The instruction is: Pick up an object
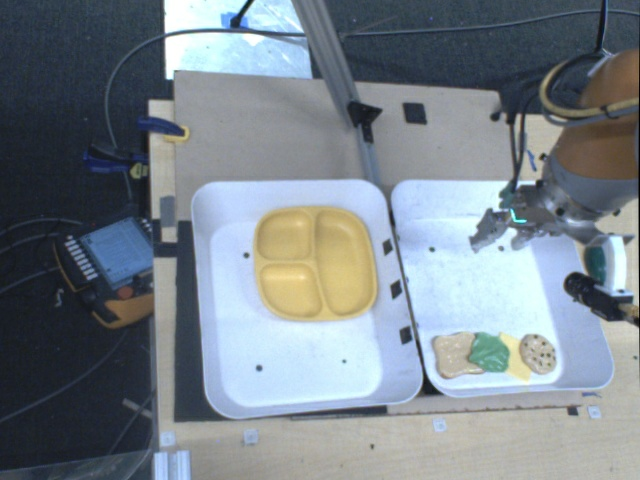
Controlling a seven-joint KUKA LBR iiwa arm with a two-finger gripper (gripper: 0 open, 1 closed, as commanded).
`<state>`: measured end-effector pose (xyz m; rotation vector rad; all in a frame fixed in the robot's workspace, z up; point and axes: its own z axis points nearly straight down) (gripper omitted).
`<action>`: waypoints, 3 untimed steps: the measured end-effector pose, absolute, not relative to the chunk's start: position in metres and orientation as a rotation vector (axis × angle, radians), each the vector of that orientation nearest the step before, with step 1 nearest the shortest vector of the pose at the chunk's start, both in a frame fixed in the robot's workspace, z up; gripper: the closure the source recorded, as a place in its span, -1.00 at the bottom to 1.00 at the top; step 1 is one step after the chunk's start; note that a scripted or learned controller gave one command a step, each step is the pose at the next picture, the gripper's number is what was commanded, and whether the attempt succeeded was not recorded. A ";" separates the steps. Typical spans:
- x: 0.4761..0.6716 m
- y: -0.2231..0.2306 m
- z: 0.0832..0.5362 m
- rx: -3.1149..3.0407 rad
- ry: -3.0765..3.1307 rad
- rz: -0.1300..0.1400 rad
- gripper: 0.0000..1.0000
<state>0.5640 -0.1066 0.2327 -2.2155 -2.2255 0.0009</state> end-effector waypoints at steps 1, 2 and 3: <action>0.565 -0.107 0.234 -2.217 -2.227 -0.002 -1.00; 0.570 -0.101 0.189 -2.217 -2.225 0.001 -1.00; 0.576 -0.100 0.128 -2.219 -2.221 0.002 -1.00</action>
